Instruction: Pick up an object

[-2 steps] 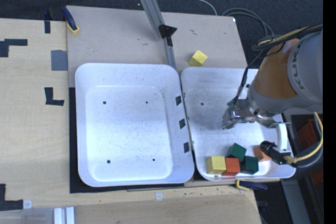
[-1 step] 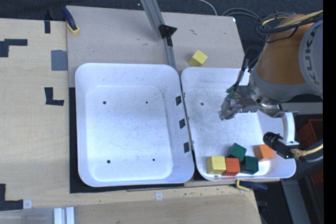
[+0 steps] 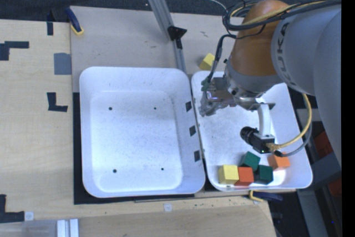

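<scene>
Can't tell the gripper's (image 3: 209,101) grip, mid-frame; it should swing toward the blocks (image 3: 244,172), lower right.

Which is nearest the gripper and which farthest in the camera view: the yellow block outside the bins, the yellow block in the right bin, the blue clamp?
From the gripper:
1. Yellow block outside the bins, just beyond the rim.
2. Yellow block in the right bin, near corner.
3. Blue clamp, far left corner.
</scene>
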### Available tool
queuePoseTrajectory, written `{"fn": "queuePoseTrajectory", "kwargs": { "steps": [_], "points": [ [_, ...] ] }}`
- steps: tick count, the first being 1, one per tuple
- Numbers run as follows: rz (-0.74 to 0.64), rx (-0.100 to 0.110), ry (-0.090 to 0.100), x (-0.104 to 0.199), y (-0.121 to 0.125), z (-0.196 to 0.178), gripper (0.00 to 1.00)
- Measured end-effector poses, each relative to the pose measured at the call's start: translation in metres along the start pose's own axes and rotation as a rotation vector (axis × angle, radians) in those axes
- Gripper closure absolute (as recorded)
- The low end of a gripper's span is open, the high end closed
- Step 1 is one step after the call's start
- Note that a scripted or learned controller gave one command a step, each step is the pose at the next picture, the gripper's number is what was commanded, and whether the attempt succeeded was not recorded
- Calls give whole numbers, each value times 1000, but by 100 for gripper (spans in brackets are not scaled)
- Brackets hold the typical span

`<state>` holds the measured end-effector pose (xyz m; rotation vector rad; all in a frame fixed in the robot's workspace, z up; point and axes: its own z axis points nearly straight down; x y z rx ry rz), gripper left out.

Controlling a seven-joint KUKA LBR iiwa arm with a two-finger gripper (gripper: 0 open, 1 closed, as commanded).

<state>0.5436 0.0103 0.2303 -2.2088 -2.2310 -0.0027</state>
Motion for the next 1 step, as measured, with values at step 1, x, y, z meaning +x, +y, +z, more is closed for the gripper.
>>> {"fn": "queuePoseTrajectory", "kwargs": {
  "steps": [1],
  "points": [
    [2,2,-2,63,56,41,100]
  ]
}}
